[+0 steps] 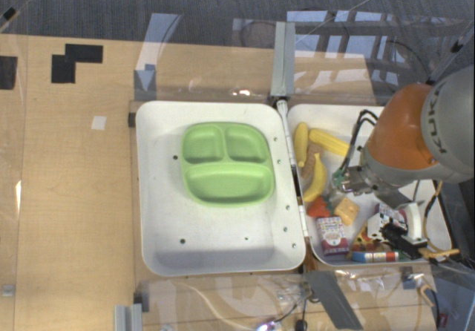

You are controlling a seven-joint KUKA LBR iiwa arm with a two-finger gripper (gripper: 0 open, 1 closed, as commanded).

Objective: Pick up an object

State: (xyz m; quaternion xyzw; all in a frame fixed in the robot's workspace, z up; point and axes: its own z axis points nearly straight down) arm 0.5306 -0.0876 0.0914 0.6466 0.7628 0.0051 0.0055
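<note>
Yellow bananas (312,155), a small carton (332,235) and markers (375,255) lie jumbled in the right bin (442,227).

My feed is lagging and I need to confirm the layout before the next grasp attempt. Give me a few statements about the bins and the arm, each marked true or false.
1. The green divided plate lies in the left bin. True.
2. The bananas are in the left bin. False: they lie in the right bin, near its left wall.
3. The arm hangs over the right bin. True.
4. The green plate holds a banana. False: its three compartments hold nothing.
5. The right bin holds several small items besides the bananas, among them a small carton. True.
</note>
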